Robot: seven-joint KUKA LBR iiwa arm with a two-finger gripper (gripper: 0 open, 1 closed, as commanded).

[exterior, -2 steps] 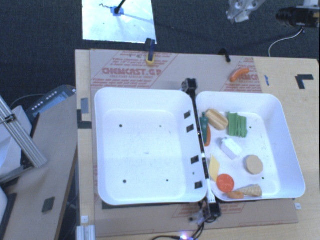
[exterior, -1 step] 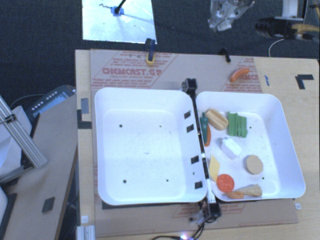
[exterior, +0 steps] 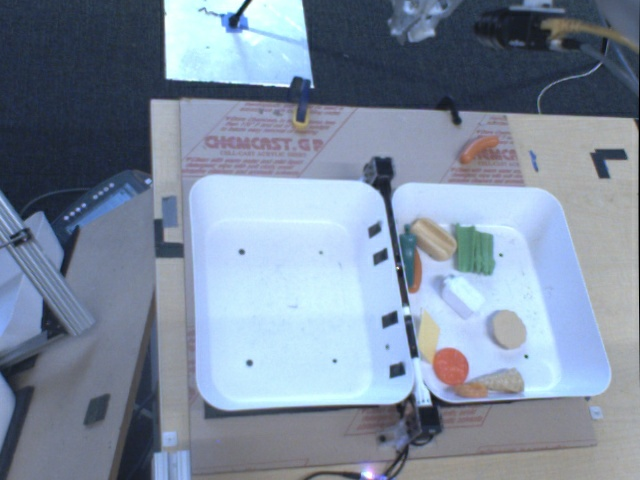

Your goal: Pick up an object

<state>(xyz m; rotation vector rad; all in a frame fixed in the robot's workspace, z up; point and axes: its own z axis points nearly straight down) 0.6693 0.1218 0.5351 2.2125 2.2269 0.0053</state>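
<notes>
Tomato slice (exterior: 450,365) in right bin (exterior: 570,238) | gripper (exterior: 418,13) well apart | grip state: cannot tell

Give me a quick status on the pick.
Gripper high above the bench, holding nothing. Toy foods lie in the right bin; tomato nearest front. Nothing blocking.

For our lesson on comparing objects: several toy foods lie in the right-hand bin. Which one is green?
The ridged green block, near the far wall of the right bin. Its neighbours are tan, white, yellow or red-orange, so it alone is wholly green.
</notes>
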